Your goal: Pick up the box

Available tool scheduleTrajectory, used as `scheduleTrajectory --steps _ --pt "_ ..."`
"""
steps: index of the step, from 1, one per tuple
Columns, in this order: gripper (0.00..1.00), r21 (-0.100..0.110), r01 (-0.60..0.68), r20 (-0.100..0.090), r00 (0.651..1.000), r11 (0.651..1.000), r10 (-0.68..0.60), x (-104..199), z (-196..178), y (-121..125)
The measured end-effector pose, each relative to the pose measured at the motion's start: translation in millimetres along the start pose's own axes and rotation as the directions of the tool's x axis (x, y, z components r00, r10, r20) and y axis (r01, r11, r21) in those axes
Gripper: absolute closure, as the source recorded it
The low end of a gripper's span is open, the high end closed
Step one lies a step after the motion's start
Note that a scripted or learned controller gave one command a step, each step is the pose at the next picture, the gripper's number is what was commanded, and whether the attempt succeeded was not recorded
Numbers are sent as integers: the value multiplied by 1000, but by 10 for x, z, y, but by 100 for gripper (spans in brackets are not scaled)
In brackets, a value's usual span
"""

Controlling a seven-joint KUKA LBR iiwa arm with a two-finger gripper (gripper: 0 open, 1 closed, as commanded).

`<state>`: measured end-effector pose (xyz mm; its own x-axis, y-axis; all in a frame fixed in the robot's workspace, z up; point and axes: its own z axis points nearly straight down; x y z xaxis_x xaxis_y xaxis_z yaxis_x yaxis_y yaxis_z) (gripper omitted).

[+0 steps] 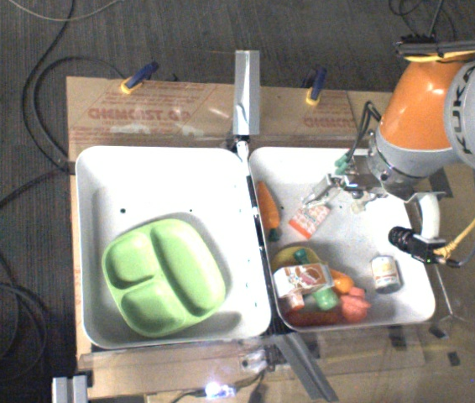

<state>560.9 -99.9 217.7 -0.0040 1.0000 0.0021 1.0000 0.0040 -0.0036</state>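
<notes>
Red-white small carton box [301, 279] lies lower middle of right white bin [414, 296], among toy foods, ungrasped. Gripper [338, 185] hovers upper right; jaws' opening unclear. Approach, grasp, lift all remain.

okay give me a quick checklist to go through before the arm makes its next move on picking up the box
1. Box located: ok. The box lies at the near edge of the right bin.
2. Pincer over the box: not ok. The pincer is farther back, above the small orange packet.
3. Box free to grasp: not ok. It is crowded by the toy fruit and a yellow piece.
4. Box between the fingers: not ok.
5. Finger opening: cannot tell.
6. Neighbours clear of the path: ok. The can and carrot lie apart from the box.
</notes>
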Motion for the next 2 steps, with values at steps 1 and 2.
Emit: scheduleTrajectory --steps 1,2 --pt "0 -5 129 1 992 992 -129 -75 1232 162" --pt "100 -5 129 1 992 992 -129 -78 1142 163"
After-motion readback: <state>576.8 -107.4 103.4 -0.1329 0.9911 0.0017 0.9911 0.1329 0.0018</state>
